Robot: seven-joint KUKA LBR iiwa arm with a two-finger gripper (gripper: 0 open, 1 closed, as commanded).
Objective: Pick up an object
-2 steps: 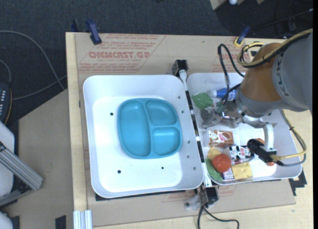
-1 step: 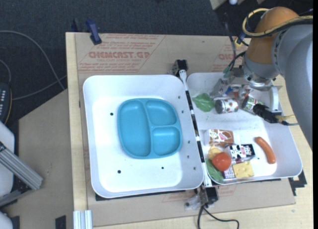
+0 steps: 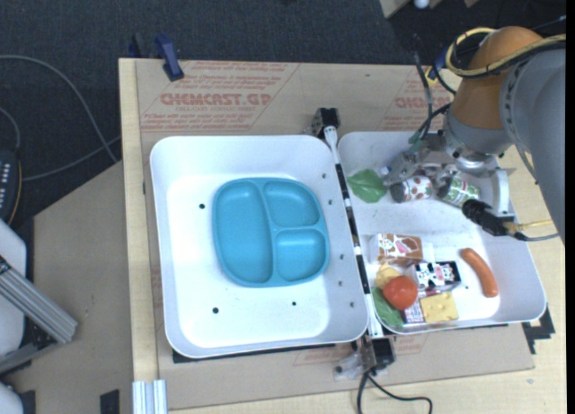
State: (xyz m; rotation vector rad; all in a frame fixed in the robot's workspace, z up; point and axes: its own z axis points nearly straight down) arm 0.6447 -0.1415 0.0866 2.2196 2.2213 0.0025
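gripper (image 3: 418,172) above a small round can (image 3: 416,189) beside a smooth green leaf (image 3: 366,185).

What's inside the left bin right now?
The left bin holds one blue divided plate with three compartments, lying flat near its middle. Nothing sits on the plate. Whatever is beneath the plate is covered.

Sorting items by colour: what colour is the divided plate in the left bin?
Light blue, seen in the camera view: divided plate.
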